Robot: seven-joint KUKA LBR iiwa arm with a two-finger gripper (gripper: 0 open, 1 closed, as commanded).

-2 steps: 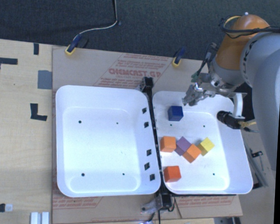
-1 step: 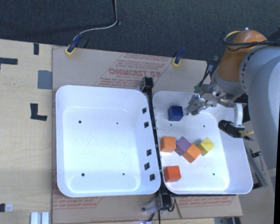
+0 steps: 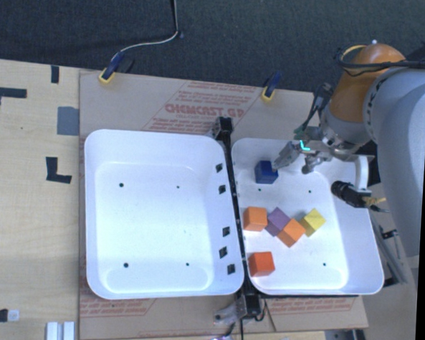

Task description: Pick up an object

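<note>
Nearest the cam, an orange block (image 3: 262,263) is sitting at the front of the right bin (image 3: 349,278), w/ a second orange block (image 3: 255,218), a purple block (image 3: 277,221), a third orange block (image 3: 292,234) and a yellow block (image 3: 313,221) clustering just behind it, mid-bin. I'm watching the claw (image 3: 302,156) hovering over the back part of that bin, fingers spreading apart and gripping nothing. My pick target, imo, is the blue block (image 3: 266,172): it's lying just beside the claw, toward the left bin (image 3: 96,194) and slightly nearer the cam, close to the divider. So the next move is turning on a short shift toward that divider plus a drop. Block looks roughly square, so no long axis to line up w/. Tabletop (image 3: 24,190) is lying well apart from all this.
</note>
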